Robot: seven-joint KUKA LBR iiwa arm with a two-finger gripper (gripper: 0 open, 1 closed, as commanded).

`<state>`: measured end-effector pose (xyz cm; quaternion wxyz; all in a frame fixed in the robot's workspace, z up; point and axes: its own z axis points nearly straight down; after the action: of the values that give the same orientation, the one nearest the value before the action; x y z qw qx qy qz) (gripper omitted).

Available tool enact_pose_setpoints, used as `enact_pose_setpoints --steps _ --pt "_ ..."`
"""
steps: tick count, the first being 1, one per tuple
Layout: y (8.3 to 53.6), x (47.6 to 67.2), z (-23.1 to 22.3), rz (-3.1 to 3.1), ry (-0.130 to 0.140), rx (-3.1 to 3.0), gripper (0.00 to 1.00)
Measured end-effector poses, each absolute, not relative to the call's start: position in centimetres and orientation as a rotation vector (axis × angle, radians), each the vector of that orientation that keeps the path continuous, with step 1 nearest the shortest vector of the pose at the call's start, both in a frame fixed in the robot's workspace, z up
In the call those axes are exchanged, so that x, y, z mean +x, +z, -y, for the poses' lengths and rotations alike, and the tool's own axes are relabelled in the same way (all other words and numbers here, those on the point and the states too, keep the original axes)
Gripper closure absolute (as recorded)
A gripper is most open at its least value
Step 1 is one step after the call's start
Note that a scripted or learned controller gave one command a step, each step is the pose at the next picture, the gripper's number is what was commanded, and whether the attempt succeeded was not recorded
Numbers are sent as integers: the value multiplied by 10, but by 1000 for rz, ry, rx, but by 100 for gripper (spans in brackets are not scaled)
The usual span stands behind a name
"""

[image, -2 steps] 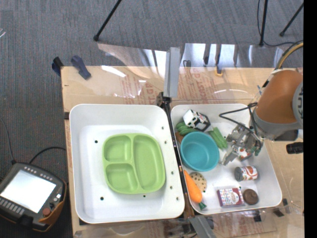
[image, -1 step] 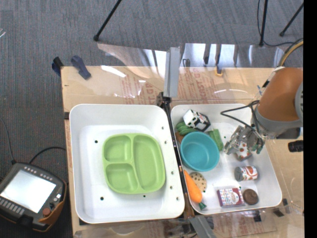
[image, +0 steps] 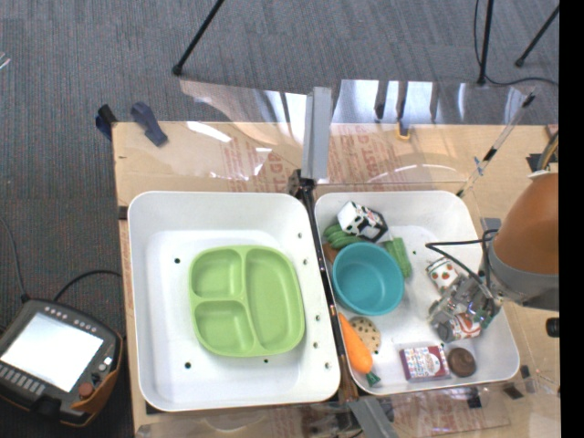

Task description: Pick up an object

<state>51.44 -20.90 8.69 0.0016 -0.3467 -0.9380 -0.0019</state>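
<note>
My gripper (image: 459, 314) hangs low over the right side of the right bin (image: 474, 215), reaching in from the right. It sits just below a small white cube with red marks (image: 442, 273) and above a brown round piece (image: 463, 362). Beside that piece lies a small printed box (image: 422, 362). A teal bowl (image: 367, 278) stands at the bin's middle left. A black-and-white toy (image: 360, 220) and green pieces (image: 399, 255) lie behind it. An orange carrot (image: 356, 344) and a speckled cookie (image: 368, 332) rest at the front left. Nothing shows plainly in the gripper's grasp.
The left bin (image: 151, 245) holds a green divided plate (image: 246, 299). A metal post (image: 317, 140) stands behind the seam between the bins. A handheld pendant (image: 55, 354) lies on the floor at the left. Tripod legs (image: 205, 26) stand beyond the bench.
</note>
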Motion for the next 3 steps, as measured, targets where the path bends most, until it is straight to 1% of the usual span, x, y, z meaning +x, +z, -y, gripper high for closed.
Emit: enact_pose_setpoints --steps 1,2,3 --pt "87 533 187 2845 -2 -1332 100" --pt "87 571 194 2676 0 -1643 100" --pt "88 645 196 2603 -1 -1760 100"
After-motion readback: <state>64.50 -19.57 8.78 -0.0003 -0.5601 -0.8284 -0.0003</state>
